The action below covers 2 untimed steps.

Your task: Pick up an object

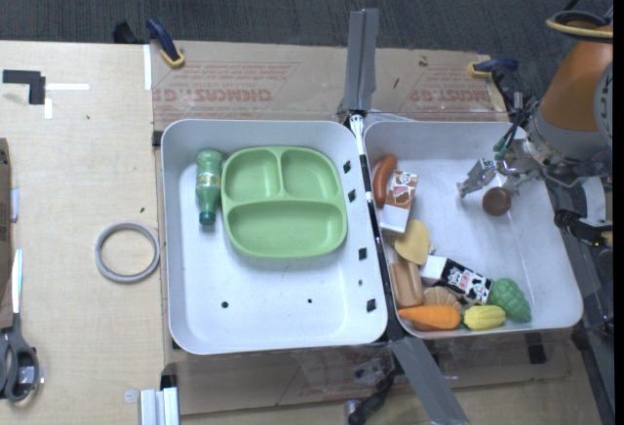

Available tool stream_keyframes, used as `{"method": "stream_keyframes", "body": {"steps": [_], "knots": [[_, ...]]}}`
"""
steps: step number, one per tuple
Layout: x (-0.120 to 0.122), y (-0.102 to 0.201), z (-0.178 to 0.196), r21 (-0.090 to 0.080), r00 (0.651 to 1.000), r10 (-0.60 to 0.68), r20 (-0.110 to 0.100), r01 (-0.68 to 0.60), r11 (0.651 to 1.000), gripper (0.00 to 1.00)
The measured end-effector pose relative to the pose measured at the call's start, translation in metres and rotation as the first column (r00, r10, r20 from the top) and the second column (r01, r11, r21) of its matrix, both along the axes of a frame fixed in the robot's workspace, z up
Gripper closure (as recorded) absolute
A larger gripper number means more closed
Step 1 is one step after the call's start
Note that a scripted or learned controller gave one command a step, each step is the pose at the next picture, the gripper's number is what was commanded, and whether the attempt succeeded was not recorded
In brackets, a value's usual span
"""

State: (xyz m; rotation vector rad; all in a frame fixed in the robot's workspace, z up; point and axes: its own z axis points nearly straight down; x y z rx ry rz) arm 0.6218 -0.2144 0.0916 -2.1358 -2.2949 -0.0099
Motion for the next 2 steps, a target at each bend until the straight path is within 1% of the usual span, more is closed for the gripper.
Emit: {"method": "stream_keyframes", "body": {"steps": [1, 2], "knots": [[-0.0129, 0.0005, 0.0020, 0.001, 0.996, -0.089, 0.004, 0.089, 0.996, 0.00], [-0.0131, -0.0021, 0.0114, -0.006, 0.996, -0.089, 0.004, 0.089, 0.996, 1.00]]}}
